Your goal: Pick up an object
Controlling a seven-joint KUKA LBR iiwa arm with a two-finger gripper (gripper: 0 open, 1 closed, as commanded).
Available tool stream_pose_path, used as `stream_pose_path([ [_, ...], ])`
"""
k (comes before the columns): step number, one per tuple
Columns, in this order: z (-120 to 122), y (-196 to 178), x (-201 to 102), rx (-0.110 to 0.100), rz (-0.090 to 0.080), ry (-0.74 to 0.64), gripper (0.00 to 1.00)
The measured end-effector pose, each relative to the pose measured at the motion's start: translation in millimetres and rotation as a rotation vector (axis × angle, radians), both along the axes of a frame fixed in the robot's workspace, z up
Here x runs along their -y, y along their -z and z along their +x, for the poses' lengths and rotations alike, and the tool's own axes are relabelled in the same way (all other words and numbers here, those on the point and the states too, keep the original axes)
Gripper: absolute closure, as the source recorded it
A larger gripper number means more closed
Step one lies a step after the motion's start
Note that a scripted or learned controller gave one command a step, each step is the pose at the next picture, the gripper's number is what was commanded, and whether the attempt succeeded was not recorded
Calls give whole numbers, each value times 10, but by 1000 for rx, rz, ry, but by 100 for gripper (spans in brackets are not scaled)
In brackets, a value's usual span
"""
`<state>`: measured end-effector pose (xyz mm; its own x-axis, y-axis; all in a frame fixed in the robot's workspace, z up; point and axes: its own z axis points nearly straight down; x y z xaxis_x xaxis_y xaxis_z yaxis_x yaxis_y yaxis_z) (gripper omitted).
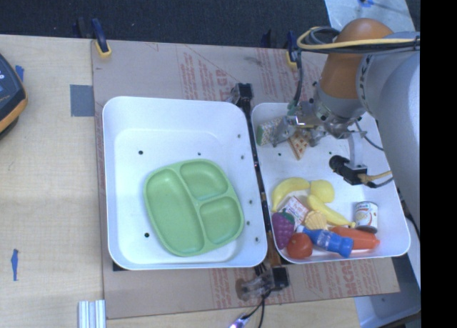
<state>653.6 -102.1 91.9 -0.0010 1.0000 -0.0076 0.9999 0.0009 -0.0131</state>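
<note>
**Arm lowered over the far corner of the toy-filled bin**

Camera view from above, at a slant: a grey arm with an orange band reaches in from the right, and its two-finger gripper [300,133] hangs low over the far end of the right-hand shallow white bin [400,237]. Whether anything sits between its tips cannot be told at this size. Just beside the gripper, toward the camera, lies a small tan cracker-shaped toy [298,148]; whether they touch is unclear. On its left, by the bin wall, sits a greenish crumpled packet [270,133].

Nearer the camera, well apart from the gripper, toys lie heaped: a yellow plastic banana [288,189], a yellow lemon-like piece [323,191], a purple bunch of grapes [283,228], a red tomato [299,246], a blue bottle [332,241], an orange carrot [360,240] and a small white tin can [365,214].

Far to the gripper's left, the other white bin [121,176] holds a pale green divided plastic tray [193,206].
</note>
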Motion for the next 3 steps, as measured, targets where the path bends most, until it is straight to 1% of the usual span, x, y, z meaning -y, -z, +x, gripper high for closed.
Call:
stream_pose_path([
  [1, -16, 2, -31, 0, -1, 0, 0],
  [2, -3, 5, -17, -2, 2, 0, 0],
  [3, 11, -104, -21, 2, 3, -3, 100],
])
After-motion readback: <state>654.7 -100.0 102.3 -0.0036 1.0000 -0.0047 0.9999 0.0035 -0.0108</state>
